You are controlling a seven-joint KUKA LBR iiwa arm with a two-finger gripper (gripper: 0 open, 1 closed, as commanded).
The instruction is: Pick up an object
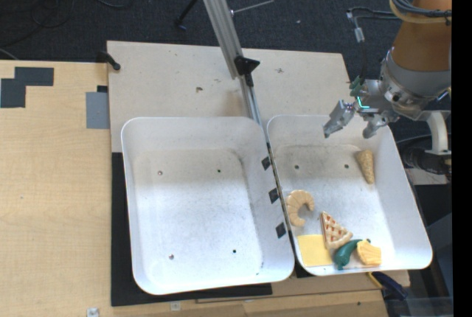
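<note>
My gripper [354,124] hangs above the far edge of the right bin [413,234], open, with nothing between its two fingers. In that bin lie a tan cone-shaped piece [366,165] just below and right of the gripper, a beige croissant-like piece [299,206] near the divider, a waffle-patterned triangle [335,230], a flat yellow square [313,250], a teal lump [346,253] and a small orange-yellow block [369,254] at the near edge.
The left bin [140,161] sits beside the right one, with black clips [273,194] along the shared edge. A slanted aluminium bar [221,21] rises behind the bins. Cables lie on the dark floor beyond the bench.
</note>
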